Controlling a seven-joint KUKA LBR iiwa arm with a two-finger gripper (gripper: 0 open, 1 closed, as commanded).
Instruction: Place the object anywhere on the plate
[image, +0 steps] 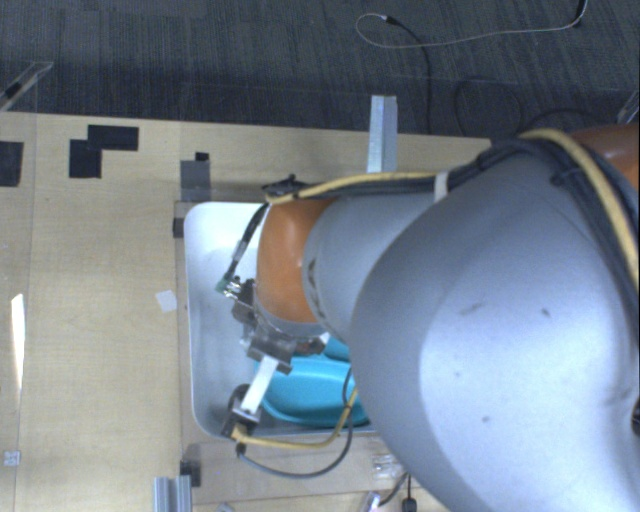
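While the grey arm (480, 330) loomed nearest, its orange band (280, 260) led down to the gripper (272, 345), whose state could not be judged, above the blue plate (305, 395), partly hidden by the arm, lying in the white bin (205, 300).

Cannot make out most of the blue plate (308, 397) or the white bin's (208, 300) right side beneath the arm (480, 330).
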